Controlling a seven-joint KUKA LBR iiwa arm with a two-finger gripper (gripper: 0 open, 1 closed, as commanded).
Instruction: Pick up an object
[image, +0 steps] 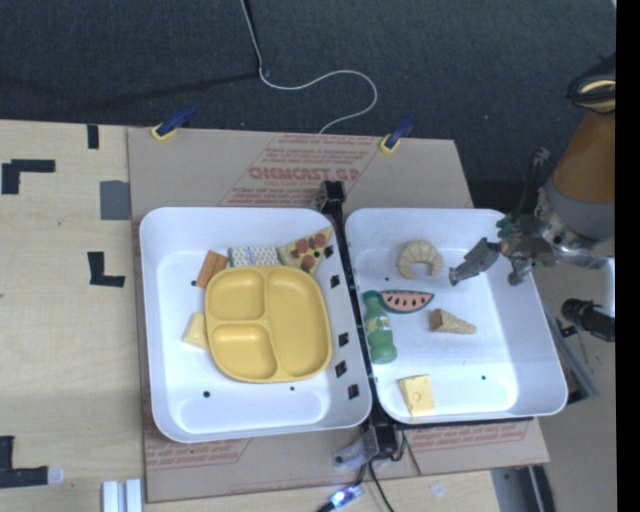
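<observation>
The right bin (520, 385) holds a pale croissant (420, 258), a watermelon slice (407, 300), a green bottle (379, 327) lying along its left wall, a small tan wedge (452, 321) and a yellow cheese block (417, 392). My gripper (485, 277) hangs over the bin's upper right part, just right of the croissant and above the tan wedge. It is open, its two dark fingers spread apart with nothing between them. The arm's orange band (590, 160) rises at the far right.
The left bin (165, 300) carries a yellow divided plate (268, 322) with a pizza slice (308, 250), an orange piece (210, 268) and a pale yellow wedge (194, 330) tucked around it. A white cable (320, 85) loops behind the bins.
</observation>
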